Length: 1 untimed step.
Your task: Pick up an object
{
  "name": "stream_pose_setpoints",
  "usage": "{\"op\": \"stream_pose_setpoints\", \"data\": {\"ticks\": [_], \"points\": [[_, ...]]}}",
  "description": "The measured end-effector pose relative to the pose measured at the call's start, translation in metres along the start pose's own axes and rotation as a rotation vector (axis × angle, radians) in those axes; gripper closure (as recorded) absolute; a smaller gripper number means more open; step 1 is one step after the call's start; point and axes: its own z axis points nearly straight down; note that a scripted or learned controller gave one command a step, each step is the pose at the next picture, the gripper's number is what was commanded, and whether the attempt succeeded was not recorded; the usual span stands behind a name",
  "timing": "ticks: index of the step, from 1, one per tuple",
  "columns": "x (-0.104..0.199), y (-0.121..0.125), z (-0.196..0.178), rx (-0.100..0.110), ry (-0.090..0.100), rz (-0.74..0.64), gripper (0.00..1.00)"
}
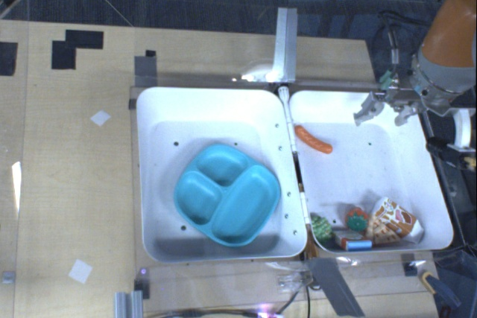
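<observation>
1. Orange carrot [313,139] lies at your 11 o'clock in the right bin [417,182], well apart from the clutter at 6 o'clock.
2. Your gripper [385,111] hovers at the bin's 1 o'clock, fingers spread, gripping nothing.
3. A blue plate [227,194] sits in the left bin [160,160].

You see the arm [451,41] cut off by the right edge at three o'clock, so most of its body is out of sight. The small heap [363,226] at five o'clock in the right bin [373,160] is crowded and too small to sort: a green piece [321,226], a patterned packet [391,220] and a blue-tipped stick [356,243] overlap, hiding each other's edges. The gripper [384,110] is too blurred for you to read.
</observation>
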Motion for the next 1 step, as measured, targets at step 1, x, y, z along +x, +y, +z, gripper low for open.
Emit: {"op": "stream_pose_setpoints", "data": {"ticks": [1], "points": [[0.022,0.0197,0.094,0.001,0.001,0.178,0.0]]}}
